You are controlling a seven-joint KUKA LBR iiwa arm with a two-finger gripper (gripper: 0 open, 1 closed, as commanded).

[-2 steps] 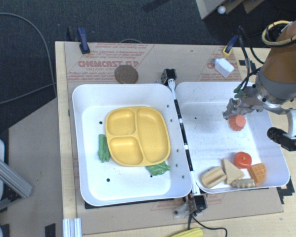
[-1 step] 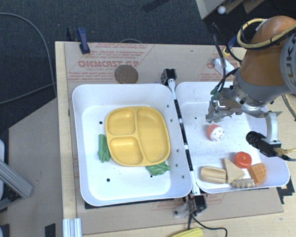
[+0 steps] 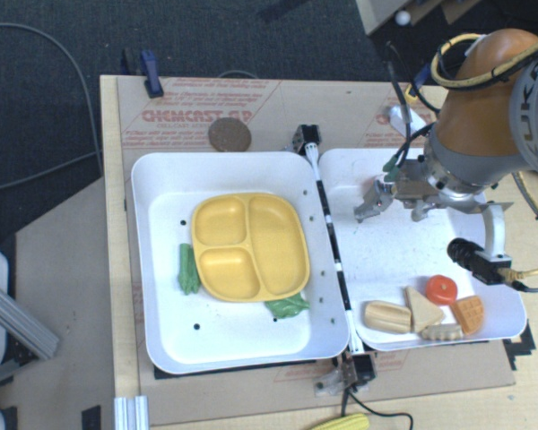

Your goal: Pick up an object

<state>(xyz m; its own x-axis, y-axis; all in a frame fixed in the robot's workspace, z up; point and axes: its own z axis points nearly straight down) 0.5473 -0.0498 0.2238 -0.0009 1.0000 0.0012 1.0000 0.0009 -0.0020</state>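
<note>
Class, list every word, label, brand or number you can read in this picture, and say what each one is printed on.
"CHEMCAST GP": large red print on the brown paper sheet under the bins, above the left bin; it reads roughly so, somewhat blurred.
Smaller red lines above and below that print: too small to read.
Red print on the paper near the right bin: partly hidden, unreadable.

glossy yellow plastic plate (image 3: 249, 245), smooth white plastic bins (image 3: 152, 240), matt cardboard bench (image 3: 188, 106)
</note>
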